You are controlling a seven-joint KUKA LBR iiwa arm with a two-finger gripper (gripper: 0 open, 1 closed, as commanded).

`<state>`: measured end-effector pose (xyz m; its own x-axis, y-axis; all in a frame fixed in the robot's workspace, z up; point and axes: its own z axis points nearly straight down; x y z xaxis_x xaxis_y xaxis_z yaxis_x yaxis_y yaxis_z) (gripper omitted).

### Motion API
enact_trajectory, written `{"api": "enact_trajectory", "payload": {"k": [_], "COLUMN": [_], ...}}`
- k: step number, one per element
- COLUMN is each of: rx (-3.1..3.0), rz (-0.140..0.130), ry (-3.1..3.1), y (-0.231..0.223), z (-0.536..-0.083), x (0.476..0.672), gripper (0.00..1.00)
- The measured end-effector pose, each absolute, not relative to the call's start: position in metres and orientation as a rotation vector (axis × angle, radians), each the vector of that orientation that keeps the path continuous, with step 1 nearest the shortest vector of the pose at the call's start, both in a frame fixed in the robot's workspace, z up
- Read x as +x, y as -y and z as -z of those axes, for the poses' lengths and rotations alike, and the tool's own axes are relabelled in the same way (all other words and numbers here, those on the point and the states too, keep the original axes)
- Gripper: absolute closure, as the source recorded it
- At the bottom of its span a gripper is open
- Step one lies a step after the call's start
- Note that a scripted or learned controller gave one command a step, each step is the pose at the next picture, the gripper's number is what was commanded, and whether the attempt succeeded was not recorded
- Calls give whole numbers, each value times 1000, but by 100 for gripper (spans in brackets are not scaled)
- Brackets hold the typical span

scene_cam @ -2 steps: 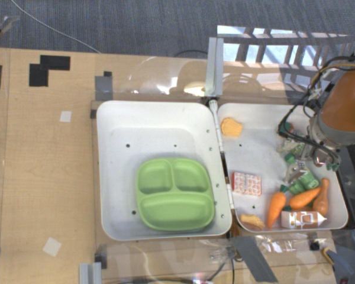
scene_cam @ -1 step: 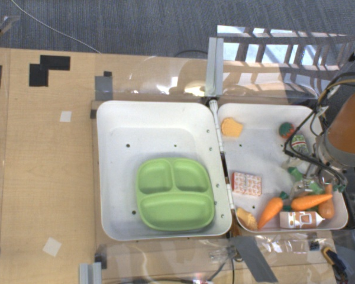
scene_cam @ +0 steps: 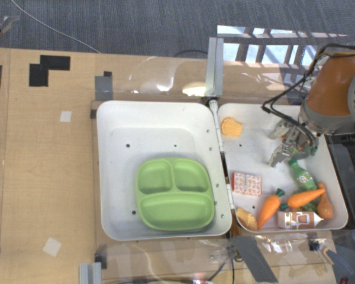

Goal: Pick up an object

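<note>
Camera view, right bin (scene_cam: 254, 114): my gripper (scene_cam: 284, 149), fingers parted and holding nothing, hangs from the orange-banded wrist reaching in from the right, just above the green bottle (scene_cam: 302, 176); to grasp well I should descend straight and straddle its neck, clear of the carrots (scene_cam: 305, 199).

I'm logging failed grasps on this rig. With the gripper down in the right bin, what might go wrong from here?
The gripper sits just above the green plastic bottle, which lies tilted against the two orange toy carrots; it may roll or slip away. The pile in that corner of the right white bin, with the white carton, is tightly packed, so neighbours may get nudged or dragged along.
</note>
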<state>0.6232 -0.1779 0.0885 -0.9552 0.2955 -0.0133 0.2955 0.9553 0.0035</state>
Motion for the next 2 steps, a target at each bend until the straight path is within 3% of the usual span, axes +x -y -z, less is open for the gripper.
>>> {"api": "enact_trajectory", "payload": {"k": [1, 2], "rx": [497, 547], "rz": [2, 2], "ry": [-3089, -3079], "y": [207, 206], "z": [-89, -90], "x": [588, 531], "gripper": [0, 0]}}
